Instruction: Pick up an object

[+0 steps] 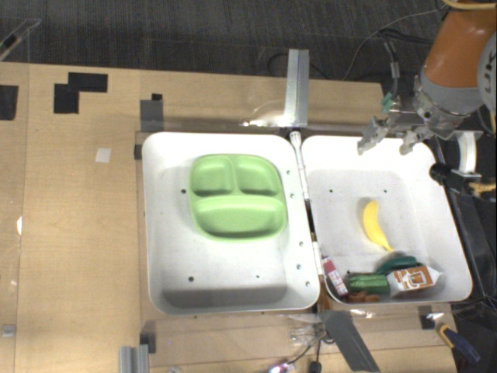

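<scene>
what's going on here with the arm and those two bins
A robot arm's gripper hangs open over the far edge of the right bin, holding nothing. A banana lies in that bin, with a small carton and some other packets along its near edge. The left bin holds a green divided plate. Nothing has been picked up yet.

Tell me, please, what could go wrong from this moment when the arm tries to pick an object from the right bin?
1. The carton and the green item sit crowded against the near wall of the right bin; the fingers may hit the wall or catch two things.
2. The banana lies flat and is curved, so it might slip out of a grasp.
3. The gripper hangs open at the far rim, away from every object, so a straight descent would probably close on nothing.
</scene>
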Controlling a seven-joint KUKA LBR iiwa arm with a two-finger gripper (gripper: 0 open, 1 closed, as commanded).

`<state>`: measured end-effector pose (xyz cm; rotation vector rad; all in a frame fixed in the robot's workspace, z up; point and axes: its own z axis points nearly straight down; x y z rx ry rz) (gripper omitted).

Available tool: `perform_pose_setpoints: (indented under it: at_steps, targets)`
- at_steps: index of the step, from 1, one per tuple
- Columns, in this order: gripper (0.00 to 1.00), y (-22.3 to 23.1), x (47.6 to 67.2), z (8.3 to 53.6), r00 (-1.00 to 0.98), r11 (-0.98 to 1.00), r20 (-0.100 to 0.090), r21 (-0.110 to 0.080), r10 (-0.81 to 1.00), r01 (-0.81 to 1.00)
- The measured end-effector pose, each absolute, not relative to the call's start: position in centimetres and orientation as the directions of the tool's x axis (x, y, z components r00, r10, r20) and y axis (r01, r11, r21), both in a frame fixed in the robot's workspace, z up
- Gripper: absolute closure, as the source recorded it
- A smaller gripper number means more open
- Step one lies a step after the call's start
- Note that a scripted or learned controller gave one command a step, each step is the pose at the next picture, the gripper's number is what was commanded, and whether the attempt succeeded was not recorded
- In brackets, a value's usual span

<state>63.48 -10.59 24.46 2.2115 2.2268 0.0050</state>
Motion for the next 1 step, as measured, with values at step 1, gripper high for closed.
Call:
perform_pose_setpoints:
  at_steps: [1]
  targets:
    - [0.0, -13.07, 58.58, 14.99, 0.01, -0.01, 0.0, 0.003, 1.0, 1.0]
